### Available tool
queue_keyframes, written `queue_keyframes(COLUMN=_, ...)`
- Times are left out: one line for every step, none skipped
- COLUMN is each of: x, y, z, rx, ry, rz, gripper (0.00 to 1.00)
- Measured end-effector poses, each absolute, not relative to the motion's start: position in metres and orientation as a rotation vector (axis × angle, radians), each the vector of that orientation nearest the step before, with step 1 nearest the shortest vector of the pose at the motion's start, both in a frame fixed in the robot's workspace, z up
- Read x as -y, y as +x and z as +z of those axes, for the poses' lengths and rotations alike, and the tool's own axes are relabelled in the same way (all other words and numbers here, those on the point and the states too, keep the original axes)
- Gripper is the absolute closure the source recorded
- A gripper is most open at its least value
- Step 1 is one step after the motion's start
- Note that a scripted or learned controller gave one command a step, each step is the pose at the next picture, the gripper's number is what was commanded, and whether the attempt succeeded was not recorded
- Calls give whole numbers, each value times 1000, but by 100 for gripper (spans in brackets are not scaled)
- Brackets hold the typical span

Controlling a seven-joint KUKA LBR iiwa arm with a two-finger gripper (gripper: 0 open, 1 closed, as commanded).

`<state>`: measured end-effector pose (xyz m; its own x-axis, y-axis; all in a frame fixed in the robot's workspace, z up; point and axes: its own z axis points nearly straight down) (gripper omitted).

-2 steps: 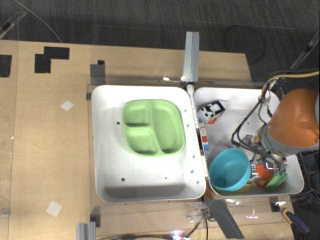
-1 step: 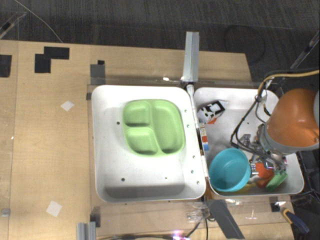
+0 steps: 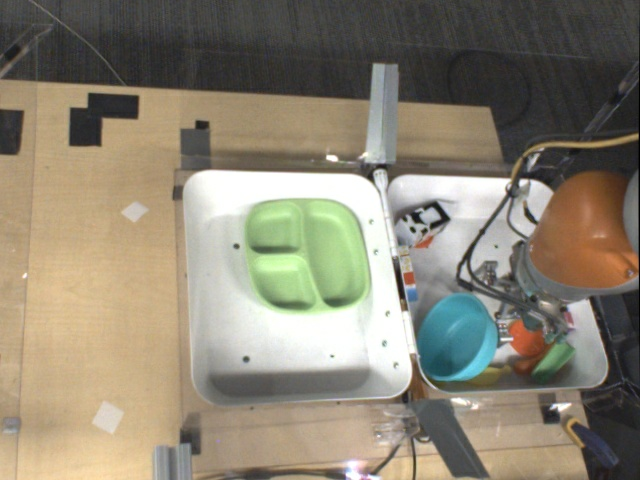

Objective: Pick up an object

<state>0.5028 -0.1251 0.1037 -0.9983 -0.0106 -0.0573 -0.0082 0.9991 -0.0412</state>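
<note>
I see the gripper (image 3: 522, 330) low in the right bin (image 3: 470, 203) beside a blue bowl (image 3: 457, 338), over orange and green items; grip state I cannot tell. Green tray (image 3: 305, 254) sits in left bin (image 3: 215, 298).

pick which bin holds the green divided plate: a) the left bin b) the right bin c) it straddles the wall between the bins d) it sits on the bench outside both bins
a: the green divided plate lies flat inside the left bin, apart from the centre wall, while the right bin holds the blue bowl and other small items.
</note>
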Motion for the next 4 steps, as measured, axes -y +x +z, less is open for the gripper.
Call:
queue_keyframes(x=121, y=505, z=115, rx=-3078, ry=-20, rz=-56, gripper=100)
queue_keyframes(x=53, y=551, z=230, rx=-3124, ry=2, rz=1, gripper=100)
queue_keyframes(x=81, y=601, z=229, rx=-3127, ry=162, rz=0, gripper=100)
queue_keyframes(x=79, y=604, z=243, rx=-3116, ry=156, rz=1, gripper=100)
